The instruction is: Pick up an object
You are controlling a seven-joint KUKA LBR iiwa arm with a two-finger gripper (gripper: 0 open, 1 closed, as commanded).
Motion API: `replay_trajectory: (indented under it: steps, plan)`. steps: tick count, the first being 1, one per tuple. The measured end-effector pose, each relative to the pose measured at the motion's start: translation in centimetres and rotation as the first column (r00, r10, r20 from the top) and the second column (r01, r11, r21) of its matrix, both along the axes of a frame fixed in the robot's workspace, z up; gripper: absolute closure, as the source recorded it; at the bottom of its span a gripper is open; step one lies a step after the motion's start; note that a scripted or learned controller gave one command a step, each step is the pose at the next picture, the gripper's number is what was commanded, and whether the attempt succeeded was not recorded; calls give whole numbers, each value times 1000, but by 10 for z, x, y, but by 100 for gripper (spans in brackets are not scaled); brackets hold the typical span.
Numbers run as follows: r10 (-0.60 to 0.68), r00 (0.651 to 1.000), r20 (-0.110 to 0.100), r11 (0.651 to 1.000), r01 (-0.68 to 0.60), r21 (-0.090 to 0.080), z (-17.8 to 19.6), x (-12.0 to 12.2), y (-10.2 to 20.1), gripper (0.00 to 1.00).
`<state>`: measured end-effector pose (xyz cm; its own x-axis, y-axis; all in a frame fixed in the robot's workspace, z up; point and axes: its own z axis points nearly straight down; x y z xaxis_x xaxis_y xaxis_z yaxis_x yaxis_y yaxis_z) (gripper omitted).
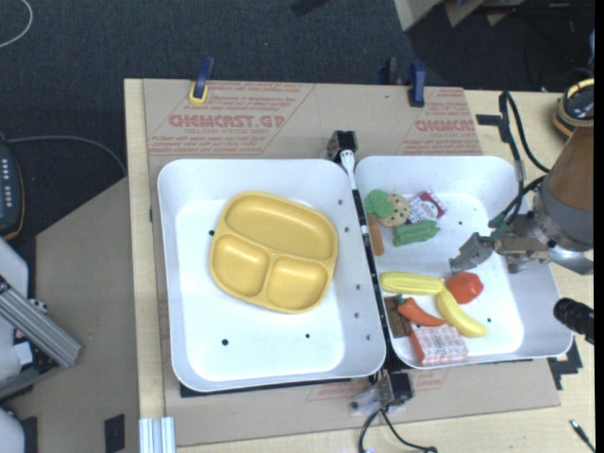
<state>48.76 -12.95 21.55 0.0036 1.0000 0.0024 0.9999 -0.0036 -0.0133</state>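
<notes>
Red tomato (464, 286) sits just below your gripper (475, 251), touching the banana (460, 314). Its fingers stand apart, holding nothing. Closing off-centre, you risk the round tomato squirting sideways.

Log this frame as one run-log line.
arm: over right bin | gripper: above red toy, nothing seen held | yellow tray: in left bin | pick: not yet done
</notes>
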Motion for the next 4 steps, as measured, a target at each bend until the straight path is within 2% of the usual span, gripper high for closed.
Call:
replay_trajectory:
  steps: [1,3,4]
  plan:
    - [4,1000,13,1000,-4,-2,6,3,0,0]
    - [3,1000,8,1000,-3,0,-111,13,-11,0]
    - [3,1000,10,1000,-3,-1,-132,13,-11,0]
